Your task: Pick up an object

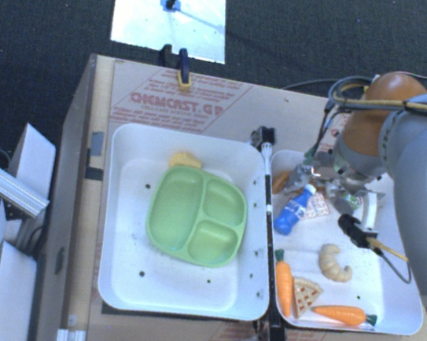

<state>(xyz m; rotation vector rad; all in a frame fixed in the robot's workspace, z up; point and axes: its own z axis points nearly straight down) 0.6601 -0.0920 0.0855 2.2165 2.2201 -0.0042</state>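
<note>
My gripper (329, 185) hangs over the back of the right bin (407, 310), just above and right of a blue bottle with a white cap (293, 209). A red-and-white checkered packet (317, 208) lies under the gripper beside the bottle. An orange thing (280, 182) rests against the bin's back left wall. Farther forward lie a pale croissant (335, 262), a carrot (283, 286), a pizza slice (305, 295) and a second carrot with a green top (343, 313). Nothing shows between the fingers.
The left bin (119, 271) holds a green divided plate (197, 216) with a small yellow thing (186, 159) behind it. A black-and-white rail (268, 190) runs between the two bins. The arm's bulk covers the right bin's back right corner.
</note>
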